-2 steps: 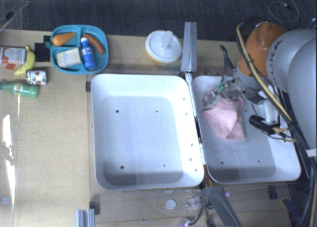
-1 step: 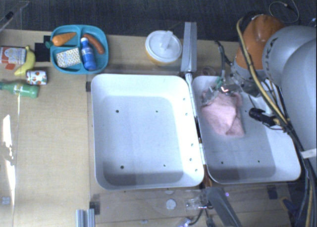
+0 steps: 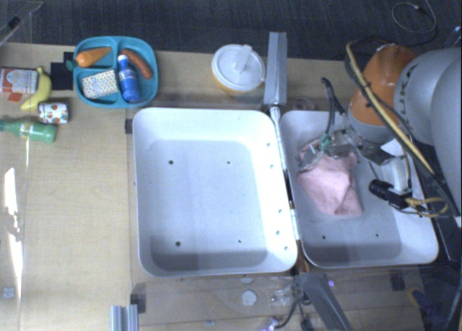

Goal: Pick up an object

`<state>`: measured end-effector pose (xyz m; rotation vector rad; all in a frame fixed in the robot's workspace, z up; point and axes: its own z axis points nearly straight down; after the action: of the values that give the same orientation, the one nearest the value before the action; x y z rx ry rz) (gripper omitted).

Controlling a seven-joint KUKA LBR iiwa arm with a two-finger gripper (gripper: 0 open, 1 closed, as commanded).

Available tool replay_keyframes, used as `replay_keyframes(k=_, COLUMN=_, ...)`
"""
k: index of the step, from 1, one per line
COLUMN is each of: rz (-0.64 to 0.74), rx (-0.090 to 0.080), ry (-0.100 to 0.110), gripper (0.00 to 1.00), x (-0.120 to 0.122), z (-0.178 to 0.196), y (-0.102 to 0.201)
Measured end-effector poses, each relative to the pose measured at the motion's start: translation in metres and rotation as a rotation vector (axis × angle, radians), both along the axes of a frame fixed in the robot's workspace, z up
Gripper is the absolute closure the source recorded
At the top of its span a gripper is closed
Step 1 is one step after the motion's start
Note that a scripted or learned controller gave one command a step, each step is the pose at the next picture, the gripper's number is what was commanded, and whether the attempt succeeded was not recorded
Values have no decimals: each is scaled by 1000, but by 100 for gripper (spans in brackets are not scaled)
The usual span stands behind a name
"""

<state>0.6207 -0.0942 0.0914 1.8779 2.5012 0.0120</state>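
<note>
Gripper [image 3: 326,147] is lowered into the right bin [image 3: 375,250], at the top edge of a pink cloth [image 3: 330,185]; finger state cannot be told. Grasp step judged underway; closure and lift are needed.

A grey robot arm [image 3: 433,99] enters from the right side of the camera view, its broad rounded body filling the upper right corner. An orange band [image 3: 379,84] wraps the arm just above the wrist. From there the wrist angles down and to the left, ending in the gripper [image 3: 325,151], which sits low and points toward the lower left. Yellow and black cables [image 3: 393,138] loop along the arm's side and trail past the wrist. The gripper's tip is small and blurred in this view.
</note>
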Motion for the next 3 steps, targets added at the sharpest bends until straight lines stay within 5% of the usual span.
replay_keyframes(k=1, rz=-94, rx=3, ry=13, gripper=0, x=50, z=-2, y=-7)
replay_keyframes(k=2, rz=23, rx=0, ry=1, gripper=0, x=14, z=-1, y=-8)
replay_keyframes(k=3, rz=62, rx=0, ry=23, gripper=0, x=48, z=-2, y=-3)
